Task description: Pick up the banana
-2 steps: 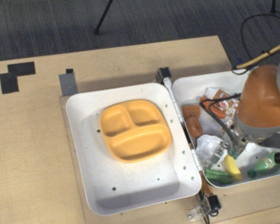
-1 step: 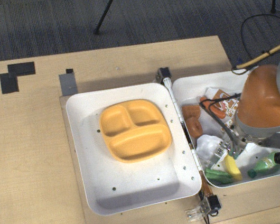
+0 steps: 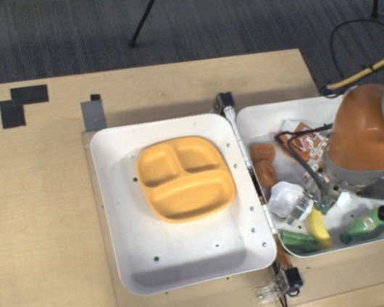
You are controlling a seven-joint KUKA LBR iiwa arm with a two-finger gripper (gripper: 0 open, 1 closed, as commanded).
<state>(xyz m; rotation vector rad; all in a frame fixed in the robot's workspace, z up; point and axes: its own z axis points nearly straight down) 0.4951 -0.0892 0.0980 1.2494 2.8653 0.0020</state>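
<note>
I've got the banana (image 3: 317,227) low in the right bin (image 3: 259,119), near the bin's front wall, lying more or less end-on to me with a green item (image 3: 298,240) touching its left side and a green bottle-like thing (image 3: 363,226) off to its right. The gripper (image 3: 316,200) sits right at the banana's upper end, and from this angle I can't tell how the tool is set or whether it has anything. The clutter explains the approach, I'd say: a crumpled white piece (image 3: 285,197) sits just up-left of the banana, a brown block (image 3: 264,162) further up, a red-printed packet (image 3: 309,143) beyond that, so coming straight down is the clean way in. The arm (image 3: 364,130) leans in from the banana's right, orange band over the bin's middle, wrist angled down-left. The yellow divided tray (image 3: 184,178) in the left bin (image 3: 126,219) sits well apart from the banana.
</note>
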